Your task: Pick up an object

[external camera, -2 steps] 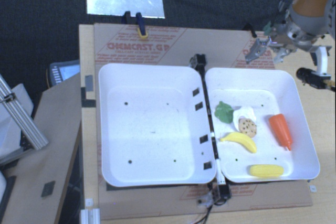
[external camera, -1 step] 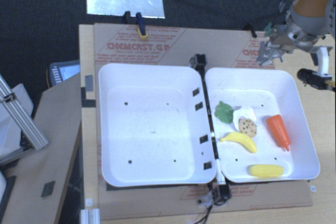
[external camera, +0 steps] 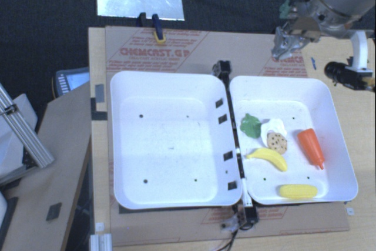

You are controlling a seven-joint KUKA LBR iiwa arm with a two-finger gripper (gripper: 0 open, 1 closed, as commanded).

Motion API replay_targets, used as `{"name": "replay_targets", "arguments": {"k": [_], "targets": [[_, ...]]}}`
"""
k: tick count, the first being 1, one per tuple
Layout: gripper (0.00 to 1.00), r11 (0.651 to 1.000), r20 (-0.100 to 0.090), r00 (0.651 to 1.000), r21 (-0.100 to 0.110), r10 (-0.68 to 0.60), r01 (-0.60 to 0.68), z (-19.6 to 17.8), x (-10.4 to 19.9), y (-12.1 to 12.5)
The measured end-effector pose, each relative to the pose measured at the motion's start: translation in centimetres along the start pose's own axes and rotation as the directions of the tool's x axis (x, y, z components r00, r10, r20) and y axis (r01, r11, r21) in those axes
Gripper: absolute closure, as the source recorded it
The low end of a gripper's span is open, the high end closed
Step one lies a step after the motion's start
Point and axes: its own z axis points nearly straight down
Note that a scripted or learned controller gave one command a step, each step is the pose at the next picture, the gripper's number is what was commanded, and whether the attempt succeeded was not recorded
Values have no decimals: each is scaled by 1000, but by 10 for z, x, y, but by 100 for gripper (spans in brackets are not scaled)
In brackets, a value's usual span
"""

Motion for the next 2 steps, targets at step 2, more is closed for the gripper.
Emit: {"name": "replay_targets", "arguments": {"k": [2], "targets": [[100,1000,-1,1000,3,3,-3,-31,131,-66]]}}
